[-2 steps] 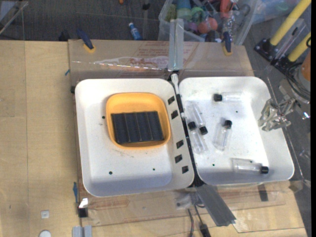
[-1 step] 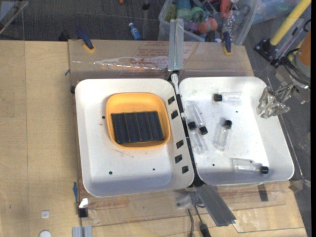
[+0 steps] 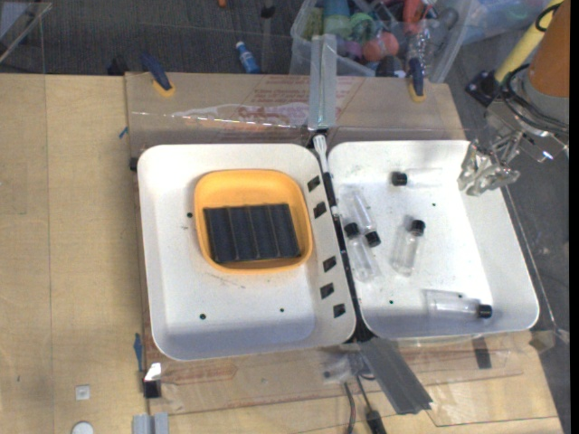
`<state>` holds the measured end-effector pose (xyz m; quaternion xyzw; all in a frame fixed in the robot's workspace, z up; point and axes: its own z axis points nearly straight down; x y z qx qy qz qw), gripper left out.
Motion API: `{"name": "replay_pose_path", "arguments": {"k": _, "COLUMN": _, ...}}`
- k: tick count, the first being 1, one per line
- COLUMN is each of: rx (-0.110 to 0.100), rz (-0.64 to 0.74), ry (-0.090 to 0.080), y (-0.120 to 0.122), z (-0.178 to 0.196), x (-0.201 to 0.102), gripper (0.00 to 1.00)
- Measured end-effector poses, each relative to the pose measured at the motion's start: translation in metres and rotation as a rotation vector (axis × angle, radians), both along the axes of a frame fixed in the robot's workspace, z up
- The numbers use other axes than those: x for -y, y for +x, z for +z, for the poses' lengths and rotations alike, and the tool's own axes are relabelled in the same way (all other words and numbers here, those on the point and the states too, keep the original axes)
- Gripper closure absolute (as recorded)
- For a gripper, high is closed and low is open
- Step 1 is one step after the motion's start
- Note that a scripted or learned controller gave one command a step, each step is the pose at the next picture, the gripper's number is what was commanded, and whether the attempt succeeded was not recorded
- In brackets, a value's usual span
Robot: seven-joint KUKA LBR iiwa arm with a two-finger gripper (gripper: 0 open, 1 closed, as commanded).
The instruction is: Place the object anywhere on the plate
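Lying nearest the camera in the right bin [image 3: 520, 287], one clear vial [image 3: 450, 303] runs side to side. Further back, an upright-slanted vial [image 3: 407, 247] and a pair of vials [image 3: 360, 229] rest mid-bin. Farthest, a capped vial [image 3: 414, 179] lies crosswise, just toward the plate [image 3: 206, 193] from the gripper [image 3: 479, 177], probably the easiest pick. Whether the gripper is spread or closed cannot be told; it holds nothing visible.

Beyond the table's far edge we see a clear tub [image 3: 384, 16] heaped with colourful toys. Blue clamps [image 3: 161, 80] grip the cardboard sheet [image 3: 226, 102] along that edge, and a blue-capped bottle [image 3: 245, 57] lies on the floor.
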<state>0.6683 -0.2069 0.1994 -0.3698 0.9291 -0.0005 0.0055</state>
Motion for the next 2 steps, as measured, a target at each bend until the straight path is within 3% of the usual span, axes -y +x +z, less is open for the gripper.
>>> {"name": "replay_pose_path", "arguments": {"k": 1, "rx": 0.001, "rz": 0.222, "ry": -0.002, "y": 0.0, "z": 0.059, "x": 0.016, "gripper": 1.0}}
{"name": "replay_pose_path", "arguments": {"k": 2, "rx": 0.001, "rz": 0.49, "ry": -0.004, "y": 0.0, "z": 0.083, "x": 0.015, "gripper": 1.0}}
